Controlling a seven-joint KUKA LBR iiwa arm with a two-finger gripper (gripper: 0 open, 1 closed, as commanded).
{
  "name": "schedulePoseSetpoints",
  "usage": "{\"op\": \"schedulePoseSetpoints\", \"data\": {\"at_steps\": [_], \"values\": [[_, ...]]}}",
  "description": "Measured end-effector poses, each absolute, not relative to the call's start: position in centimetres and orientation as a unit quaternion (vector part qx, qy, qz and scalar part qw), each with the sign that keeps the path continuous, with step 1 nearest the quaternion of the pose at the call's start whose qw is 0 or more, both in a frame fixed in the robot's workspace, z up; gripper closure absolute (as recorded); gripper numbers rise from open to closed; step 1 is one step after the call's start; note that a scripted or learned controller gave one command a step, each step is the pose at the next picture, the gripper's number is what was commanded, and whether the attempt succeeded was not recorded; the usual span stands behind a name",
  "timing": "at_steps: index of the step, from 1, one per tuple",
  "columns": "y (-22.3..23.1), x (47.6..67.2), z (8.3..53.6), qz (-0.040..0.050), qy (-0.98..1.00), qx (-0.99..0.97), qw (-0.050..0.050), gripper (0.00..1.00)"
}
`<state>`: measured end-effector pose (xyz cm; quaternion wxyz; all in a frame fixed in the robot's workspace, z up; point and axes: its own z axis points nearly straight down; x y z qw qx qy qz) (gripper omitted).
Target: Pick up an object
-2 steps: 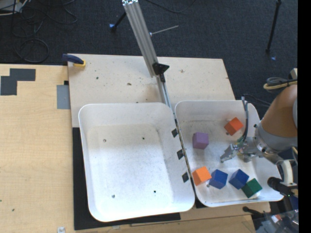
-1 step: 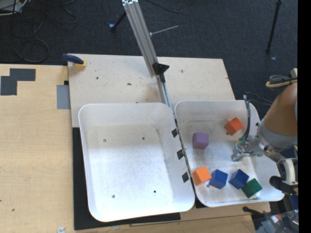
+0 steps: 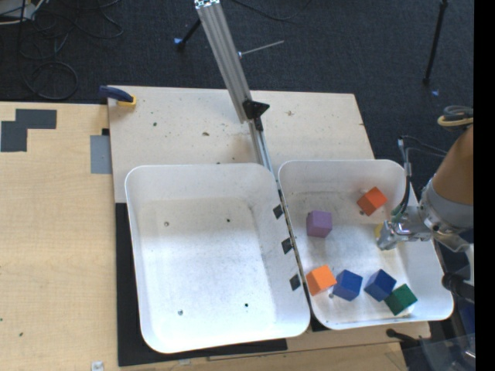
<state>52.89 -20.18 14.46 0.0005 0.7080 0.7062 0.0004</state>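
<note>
Gripper (image 3: 384,240): low in right bin (image 3: 340,173), finger state unclear
Blocks: purple (image 3: 319,223), two orange (image 3: 372,200), two blue (image 3: 348,284), green (image 3: 401,298)

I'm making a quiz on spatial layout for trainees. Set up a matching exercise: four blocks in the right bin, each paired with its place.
Things:
1. purple block
2. green block
3. upper orange block
4. lower orange block

Places:
A. bin's near right corner
B. by the divider, left of a blue block
C. near the bin's middle, alone
D. toward the bin's far right corner

Pairs: 1-C, 2-A, 3-D, 4-B
</note>
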Motion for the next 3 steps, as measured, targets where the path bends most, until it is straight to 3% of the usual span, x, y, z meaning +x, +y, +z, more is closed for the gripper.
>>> {"op": "schedulePoseSetpoints", "data": {"at_steps": [1,2,3], "values": [[-20.7,53.7,19.1,0.0005,0.707,0.707,0.001,1.0],[-20.8,53.7,20.6,0.0,0.708,0.706,0.0,1.0],[-16.3,54.5,20.2,0.0,0.708,0.706,-0.002,1.0]]}}
